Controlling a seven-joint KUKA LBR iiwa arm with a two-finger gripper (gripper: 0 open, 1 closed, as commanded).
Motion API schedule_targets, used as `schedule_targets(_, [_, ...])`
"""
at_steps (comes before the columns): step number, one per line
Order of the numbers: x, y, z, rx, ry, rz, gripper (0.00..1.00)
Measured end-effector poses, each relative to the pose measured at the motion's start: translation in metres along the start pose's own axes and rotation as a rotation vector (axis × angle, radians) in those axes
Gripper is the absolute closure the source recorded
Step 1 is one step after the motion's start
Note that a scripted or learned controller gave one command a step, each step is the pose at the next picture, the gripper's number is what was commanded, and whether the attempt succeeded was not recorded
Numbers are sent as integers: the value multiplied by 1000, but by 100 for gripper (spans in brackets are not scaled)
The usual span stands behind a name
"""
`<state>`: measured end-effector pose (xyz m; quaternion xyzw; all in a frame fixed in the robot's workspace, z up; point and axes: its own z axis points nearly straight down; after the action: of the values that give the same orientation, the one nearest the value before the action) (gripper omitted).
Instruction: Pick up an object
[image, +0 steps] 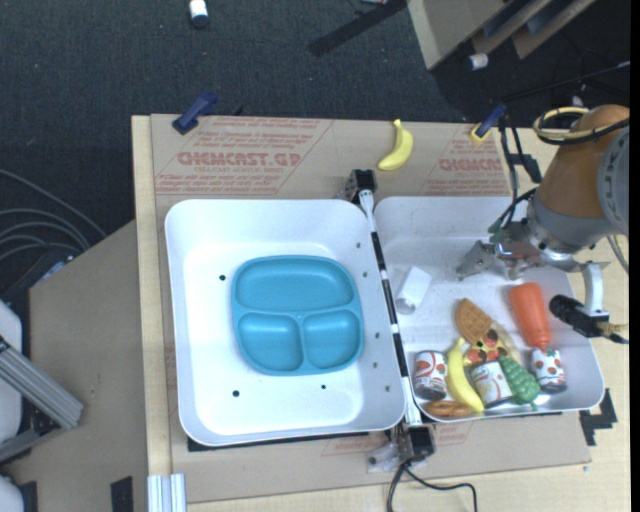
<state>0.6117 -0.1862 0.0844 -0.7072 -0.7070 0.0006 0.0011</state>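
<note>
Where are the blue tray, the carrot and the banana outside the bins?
blue tray (296, 325): camera view, on its centre divider.
carrot (531, 312): camera view, middle of its orange body.
banana (397, 149): camera view, middle of its curve, on the bench.

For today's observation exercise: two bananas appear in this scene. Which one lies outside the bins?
The banana on the brown board above the bins, lying alone. The other banana lies inside the right bin, packed among cans and toy food.

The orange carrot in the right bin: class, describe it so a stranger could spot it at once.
Start at the right bin, beside the one holding the blue tray. Look near its right wall, just below the gripper, above the pile of toy food. The carrot lies apart from the pile, plain orange and tapered, the single orange piece there.
</note>
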Motion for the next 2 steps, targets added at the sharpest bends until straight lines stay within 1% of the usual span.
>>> schedule_targets(1, [64, 32, 0, -4, 0, -2, 0])
schedule_targets(2, [58, -34, 0, 0, 0, 1, 0])
